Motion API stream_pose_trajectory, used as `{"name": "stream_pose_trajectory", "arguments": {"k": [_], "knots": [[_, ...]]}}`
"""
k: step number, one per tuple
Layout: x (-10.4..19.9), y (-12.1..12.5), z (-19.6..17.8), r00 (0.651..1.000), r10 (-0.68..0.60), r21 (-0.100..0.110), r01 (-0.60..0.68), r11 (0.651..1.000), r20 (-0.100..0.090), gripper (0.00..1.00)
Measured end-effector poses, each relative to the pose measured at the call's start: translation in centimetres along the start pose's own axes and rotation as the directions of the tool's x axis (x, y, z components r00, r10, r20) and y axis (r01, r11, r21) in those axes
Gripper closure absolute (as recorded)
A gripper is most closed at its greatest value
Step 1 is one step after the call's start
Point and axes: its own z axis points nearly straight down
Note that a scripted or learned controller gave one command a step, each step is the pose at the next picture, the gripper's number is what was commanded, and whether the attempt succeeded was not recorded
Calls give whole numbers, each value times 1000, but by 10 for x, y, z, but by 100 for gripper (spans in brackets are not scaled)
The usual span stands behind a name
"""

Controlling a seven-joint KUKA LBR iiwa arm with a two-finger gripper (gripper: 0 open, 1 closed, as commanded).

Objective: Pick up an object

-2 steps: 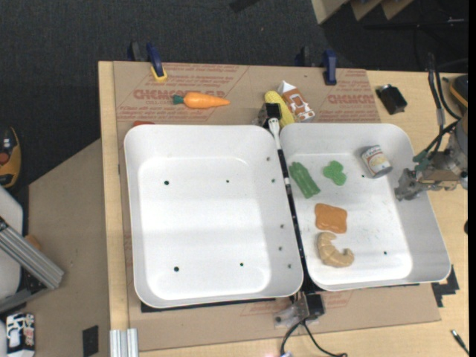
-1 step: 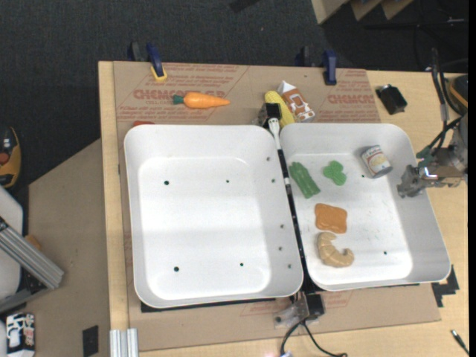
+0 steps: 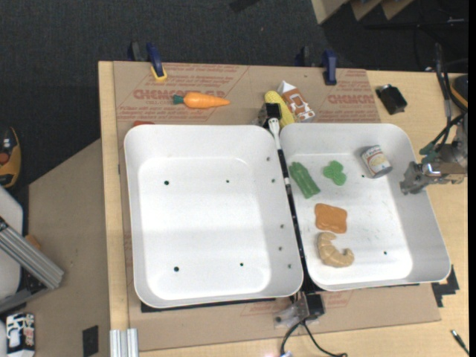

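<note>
Gripper (image 3: pixel 413 178) is sitting at the right rim of the right bin (image 3: pixel 428 233), just poking in from the side. It's small and dark against the bin edge, so I honestly can't tell how the fingers stand or whether anything is in them.

Closest thing to it is the little can (image 3: pixel 375 161), lying on its side in the bin's back right corner, a short way to the camera's left of the gripper and slightly further back. Its long axis runs on a slant, one end toward the bin's back wall. I'd guess that's the easiest target, since the arm barely has to travel.

The rest is further left in the same bin: a green blob (image 3: pixel 335 173), a green bar (image 3: pixel 303 179) lying diagonally near the divider, an orange block (image 3: pixel 331 218) in the middle, and a tan curled piece (image 3: pixel 335 251) toward the front. A carrot (image 3: pixel 201 101) lies on the bench behind the left bin (image 3: pixel 149 199), pointing right.
</note>
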Motion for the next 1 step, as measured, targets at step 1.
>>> {"name": "stream_pose_trajectory", "arguments": {"k": [1], "knots": [[0, 1, -10, 1000, -1, -3, 1, 1000, 1, 100]]}}
